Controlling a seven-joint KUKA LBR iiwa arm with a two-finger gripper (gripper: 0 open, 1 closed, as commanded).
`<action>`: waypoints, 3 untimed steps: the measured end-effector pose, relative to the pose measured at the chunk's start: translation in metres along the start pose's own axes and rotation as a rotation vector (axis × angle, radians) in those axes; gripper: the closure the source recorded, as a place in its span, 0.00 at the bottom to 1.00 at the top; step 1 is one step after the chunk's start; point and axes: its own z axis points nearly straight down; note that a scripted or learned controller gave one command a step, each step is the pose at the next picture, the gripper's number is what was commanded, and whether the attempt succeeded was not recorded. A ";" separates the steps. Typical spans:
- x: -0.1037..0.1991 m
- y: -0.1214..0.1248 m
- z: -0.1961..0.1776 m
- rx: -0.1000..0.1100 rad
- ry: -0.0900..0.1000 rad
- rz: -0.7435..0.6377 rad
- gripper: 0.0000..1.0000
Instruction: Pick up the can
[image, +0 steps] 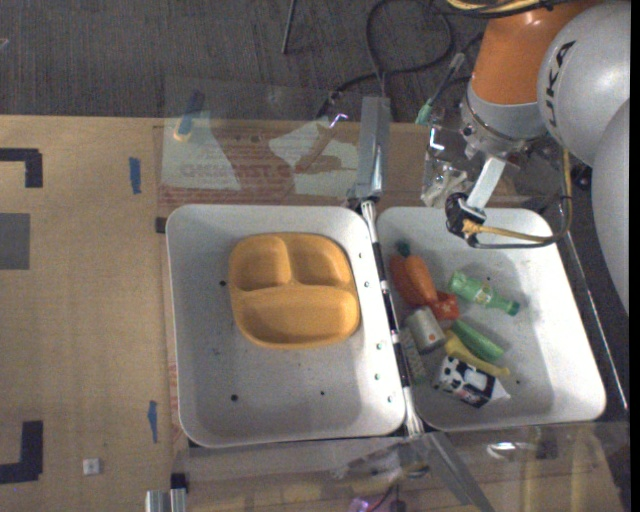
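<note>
Can (425, 328), probably on its side, in right bin (560, 355) just beside carrot (413, 279); well apart from gripper (443, 188) at far rim. Open or closed: cannot tell.

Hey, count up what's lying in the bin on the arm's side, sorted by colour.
Orange: 1, carrot
Green: 2, bottle and long green piece
Grey: 1, can
Red: 1, small red piece
Yellow: 1, yellow strip
Black-and-white: 1, carton
Total: 7
</note>
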 end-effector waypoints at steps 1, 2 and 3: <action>0.058 -0.021 -0.008 -0.001 0.000 -0.016 1.00; 0.059 -0.021 -0.008 -0.001 0.000 -0.016 0.00; 0.059 -0.020 -0.018 -0.003 0.000 -0.018 1.00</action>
